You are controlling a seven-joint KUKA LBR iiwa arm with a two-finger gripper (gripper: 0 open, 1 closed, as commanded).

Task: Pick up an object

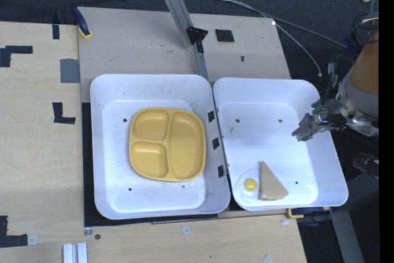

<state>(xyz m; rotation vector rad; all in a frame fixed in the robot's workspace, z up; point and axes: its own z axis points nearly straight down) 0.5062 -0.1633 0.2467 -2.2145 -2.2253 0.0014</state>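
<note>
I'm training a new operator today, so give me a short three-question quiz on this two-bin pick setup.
1. True or false: the yellow divided plate lies in the left bin.
2. Which lies nearer the right bin's front left corner: A) the small yellow ball, B) the tan wedge?
3. Fill in: the end effector is over the right bin's ____ side.

Key: 1 true. 2 A. 3 right.
</note>
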